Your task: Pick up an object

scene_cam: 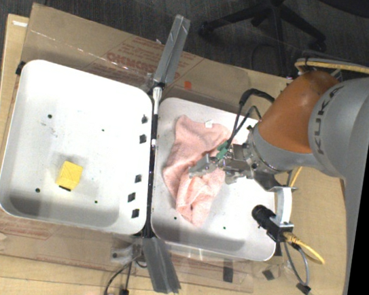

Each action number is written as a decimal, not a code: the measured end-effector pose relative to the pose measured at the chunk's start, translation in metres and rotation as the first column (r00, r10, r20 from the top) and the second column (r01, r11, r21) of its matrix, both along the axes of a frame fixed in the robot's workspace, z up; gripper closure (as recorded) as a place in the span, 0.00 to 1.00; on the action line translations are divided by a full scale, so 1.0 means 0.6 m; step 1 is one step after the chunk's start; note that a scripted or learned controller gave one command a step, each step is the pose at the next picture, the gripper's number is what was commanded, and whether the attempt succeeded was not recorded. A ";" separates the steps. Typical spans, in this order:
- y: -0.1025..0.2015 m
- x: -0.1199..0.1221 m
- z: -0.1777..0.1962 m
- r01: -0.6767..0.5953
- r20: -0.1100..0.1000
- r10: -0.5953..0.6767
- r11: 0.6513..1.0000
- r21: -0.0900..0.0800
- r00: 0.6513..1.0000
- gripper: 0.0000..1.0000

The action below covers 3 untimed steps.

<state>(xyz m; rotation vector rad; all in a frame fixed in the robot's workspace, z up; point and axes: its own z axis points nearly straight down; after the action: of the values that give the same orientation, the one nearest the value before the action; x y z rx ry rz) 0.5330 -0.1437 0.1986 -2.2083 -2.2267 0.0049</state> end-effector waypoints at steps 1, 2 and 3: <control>-0.028 0.066 -0.177 -0.081 0.007 0.081 0.997 -0.002 0.997 0.00; -0.086 -0.032 -0.176 -0.292 0.006 0.292 0.956 -0.002 0.956 0.00; -0.043 0.031 -0.176 -0.212 0.006 0.212 0.977 -0.002 0.977 0.00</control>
<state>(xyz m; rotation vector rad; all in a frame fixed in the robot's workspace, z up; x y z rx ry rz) 0.5516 -0.1694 0.0929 -1.9616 -2.4544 -0.0003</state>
